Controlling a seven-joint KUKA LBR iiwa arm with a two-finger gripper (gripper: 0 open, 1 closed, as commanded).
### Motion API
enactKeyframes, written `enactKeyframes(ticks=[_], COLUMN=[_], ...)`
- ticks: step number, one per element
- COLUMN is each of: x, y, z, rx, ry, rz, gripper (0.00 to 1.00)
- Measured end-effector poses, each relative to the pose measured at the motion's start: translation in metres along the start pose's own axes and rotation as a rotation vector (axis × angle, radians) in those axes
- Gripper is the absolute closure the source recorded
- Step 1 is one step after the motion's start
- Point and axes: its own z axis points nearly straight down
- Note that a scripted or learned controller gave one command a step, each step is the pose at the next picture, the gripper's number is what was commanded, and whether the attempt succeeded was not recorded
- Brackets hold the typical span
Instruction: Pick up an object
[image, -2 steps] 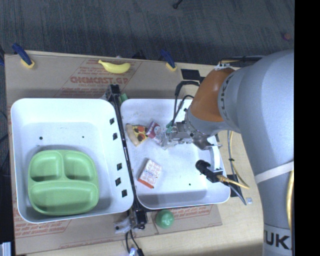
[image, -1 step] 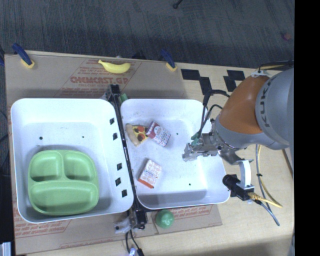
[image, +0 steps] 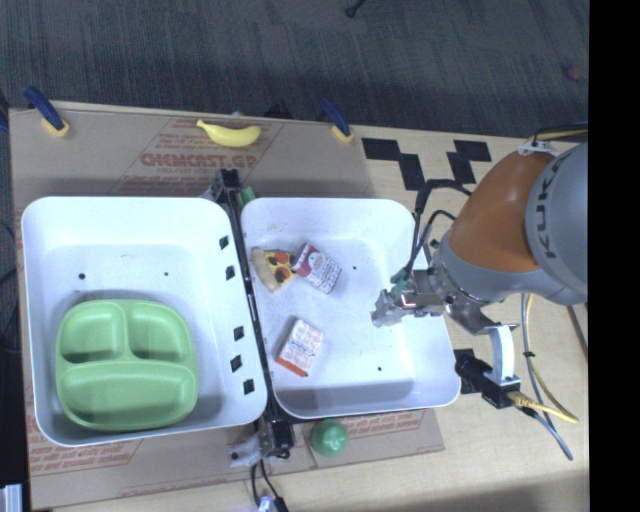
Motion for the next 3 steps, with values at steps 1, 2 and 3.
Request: enactKeyframes(ticks=[1,2,3], x=[0.029,0.044,0.044], y=[-0.013,-0.012,-0.012], z=[-0.008,-0.012,-0.012], rx=[0.003,0.002,0.002], ry=[0.000,-0.001,-0.001], rz=[-0.005,-0.006,-0.005], gripper=[1.00,1.00,0.00])
